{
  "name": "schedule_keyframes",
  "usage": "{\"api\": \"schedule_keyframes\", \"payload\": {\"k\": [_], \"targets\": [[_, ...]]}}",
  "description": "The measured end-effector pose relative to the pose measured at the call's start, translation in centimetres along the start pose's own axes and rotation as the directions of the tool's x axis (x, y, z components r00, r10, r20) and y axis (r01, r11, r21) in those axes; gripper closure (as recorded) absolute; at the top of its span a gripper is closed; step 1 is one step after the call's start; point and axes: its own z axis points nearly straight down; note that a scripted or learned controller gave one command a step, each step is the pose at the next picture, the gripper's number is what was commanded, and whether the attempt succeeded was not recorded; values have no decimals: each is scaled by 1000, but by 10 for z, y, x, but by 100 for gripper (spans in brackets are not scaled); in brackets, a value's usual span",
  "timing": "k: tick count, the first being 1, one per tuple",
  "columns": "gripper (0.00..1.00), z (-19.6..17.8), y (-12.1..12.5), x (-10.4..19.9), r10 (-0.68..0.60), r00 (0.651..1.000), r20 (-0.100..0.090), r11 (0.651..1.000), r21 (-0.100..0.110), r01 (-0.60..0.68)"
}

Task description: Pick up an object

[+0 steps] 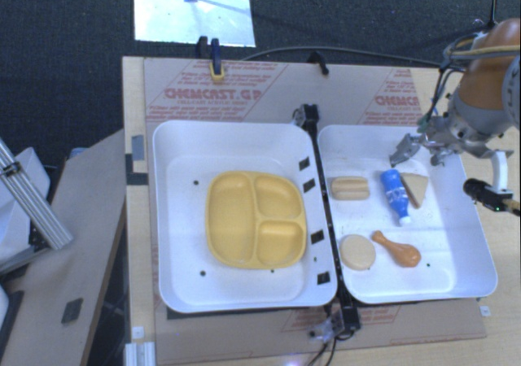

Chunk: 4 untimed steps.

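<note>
Over the right-hand bin [464,275], the gripper [419,147] hangs with fingers spread and empty, just above the blue bottle [396,196]. A clean pick means centring on the bottle, clear of the wedge [416,189] touching its side.

The arm [488,71] runs off the right edge, so most of its length is out of frame. The claw [423,149] hangs over the right bin's [464,275] far side, and its tips are too small and murky to read. The cheese wedge [416,189] sits partly tucked behind the blue tube [396,196]. At the left edge, a metal rail [32,202] is cut off. At the bottom, the surface [98,275] gets clipped, and cables [330,330] there blur together.
</note>
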Motion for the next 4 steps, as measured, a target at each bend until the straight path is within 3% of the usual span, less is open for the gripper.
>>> {"api": "schedule_keyframes", "payload": {"k": [1, 2, 4], "targets": [[0, 44, 5, 8, -3, 1000, 0, 1000, -1, 3], [100, 32, 6, 7, -4, 1000, 1, 1000, -4, 4], [100, -56, 13, 6, -3, 1000, 0, 1000, -1, 3]]}}
